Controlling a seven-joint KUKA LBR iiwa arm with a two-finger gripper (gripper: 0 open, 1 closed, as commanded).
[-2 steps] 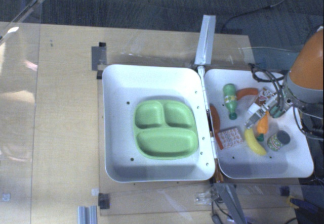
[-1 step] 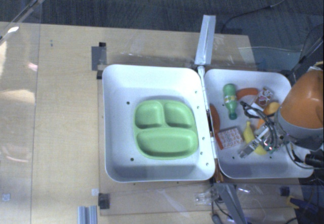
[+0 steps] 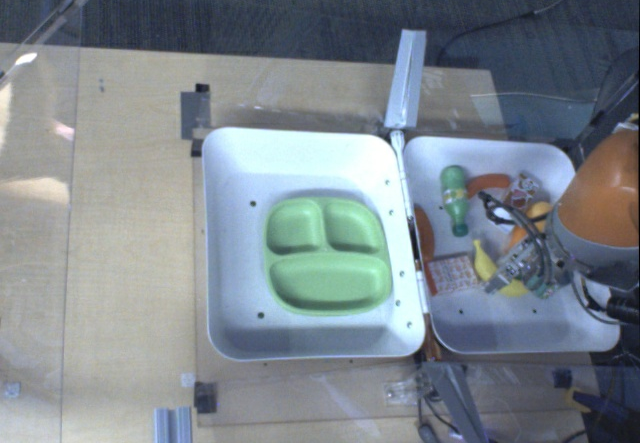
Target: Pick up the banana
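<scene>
The yellow banana lies in the right bin, near its middle, just right of a red patterned packet. My gripper hangs low over the banana's right end and hides part of it. The tangle of dark gripper parts and cables covers the spot where it meets the fruit. The arm's orange band rises behind it at the right edge of the view.
In the right bin also lie a green bottle, a red sausage, a brown piece by the left wall and small orange and patterned items. The left bin holds a green divided tray.
</scene>
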